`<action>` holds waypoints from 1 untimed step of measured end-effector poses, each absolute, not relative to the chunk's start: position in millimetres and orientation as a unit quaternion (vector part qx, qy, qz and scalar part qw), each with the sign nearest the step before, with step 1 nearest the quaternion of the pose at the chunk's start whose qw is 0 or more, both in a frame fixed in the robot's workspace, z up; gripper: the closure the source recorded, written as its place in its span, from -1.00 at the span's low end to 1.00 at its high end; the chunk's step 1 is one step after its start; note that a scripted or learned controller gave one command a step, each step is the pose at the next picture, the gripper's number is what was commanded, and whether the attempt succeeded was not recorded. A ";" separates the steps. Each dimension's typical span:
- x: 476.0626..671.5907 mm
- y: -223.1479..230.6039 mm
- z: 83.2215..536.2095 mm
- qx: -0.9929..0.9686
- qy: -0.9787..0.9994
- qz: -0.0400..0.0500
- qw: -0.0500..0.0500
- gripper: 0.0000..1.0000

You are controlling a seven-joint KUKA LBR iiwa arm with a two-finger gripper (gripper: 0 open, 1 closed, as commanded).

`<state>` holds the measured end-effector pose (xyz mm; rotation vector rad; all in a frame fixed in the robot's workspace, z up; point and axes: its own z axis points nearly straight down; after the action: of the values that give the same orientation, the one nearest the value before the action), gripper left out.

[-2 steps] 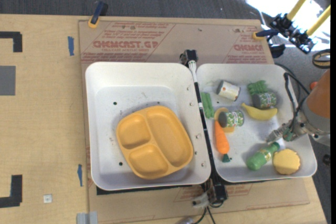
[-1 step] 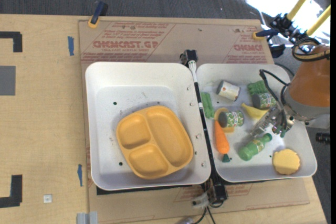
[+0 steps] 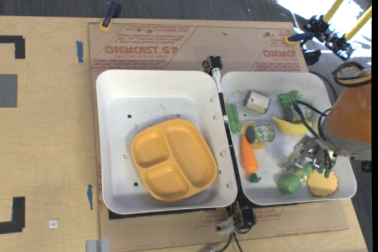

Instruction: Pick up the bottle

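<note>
The bottle point(image 3: 291, 181) is small and green with a paler neck. It lies on its side near the front right corner of the right bin point(image 3: 341, 108). My gripper point(image 3: 308, 157) comes in from the right under the orange band of the arm point(image 3: 353, 118). Its metal tip hangs just above and behind the bottle's neck end, and whether it touches the bottle cannot be told.
Beside the bottle lies a yellow toy point(image 3: 322, 184). The same bin holds a carrot point(image 3: 250, 156), a banana point(image 3: 289, 127), a small round jar point(image 3: 260, 134), a white can point(image 3: 257, 102), a green pod point(image 3: 233, 118) and a green toy point(image 3: 289, 98). In the left bin point(image 3: 112, 127) sits a yellow divided plate point(image 3: 172, 157).
</note>
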<state>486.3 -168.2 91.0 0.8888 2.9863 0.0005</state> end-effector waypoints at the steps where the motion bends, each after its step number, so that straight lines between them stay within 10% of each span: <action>1: 486.8 -183.3 90.9 0.051 0.999 -0.001 0.013 1.00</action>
<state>486.8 -183.3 90.9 0.1597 3.1113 -0.0021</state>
